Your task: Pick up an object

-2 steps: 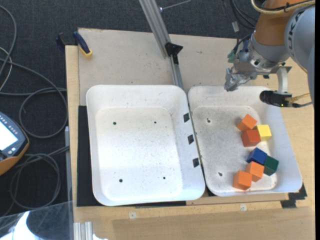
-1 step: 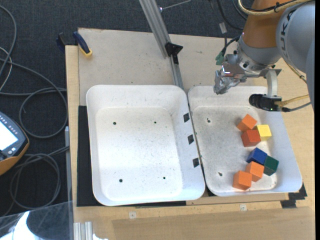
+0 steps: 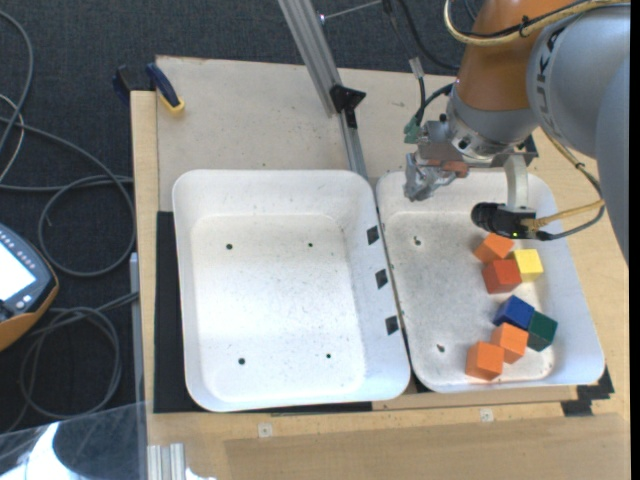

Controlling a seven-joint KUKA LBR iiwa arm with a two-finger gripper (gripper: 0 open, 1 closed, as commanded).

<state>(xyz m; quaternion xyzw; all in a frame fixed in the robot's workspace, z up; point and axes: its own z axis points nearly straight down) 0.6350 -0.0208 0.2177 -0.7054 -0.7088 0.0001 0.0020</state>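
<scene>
The things to pick from are small blocks gathered along the right side of the right bin [image 3: 430, 363], in the lower right of the frame: an orange block [image 3: 492, 247] uppermost, a yellow block [image 3: 528, 262] just right of it, a darker orange-red block [image 3: 500, 275] touching below, then a blue block [image 3: 517, 311], a green block [image 3: 541, 328] beside it, and two more orange blocks [image 3: 512, 339] [image 3: 485, 360] nearest the bottom rim. The hand [image 3: 420, 186] hangs over the upper left corner of that same bin, close to its top rim, so the blocks lie to its lower right in the frame, the uppermost orange one being the nearest and the bottom pair well apart from it. Whether the hand is wide or narrow I cannot tell, since its tip is dark and small against the bin wall, and nothing shows between its tips. The blocks are squat, with no clear long axis, and several touch one another, which I judge could crowd a grasp on any one in the cluster. A black fitting with a yellow cable [image 3: 505, 218] hangs from the wrist just above the topmost block. The left bin [image 3: 200, 193] lies beside, across the counter [image 3: 250, 103], away from the coming move
</scene>
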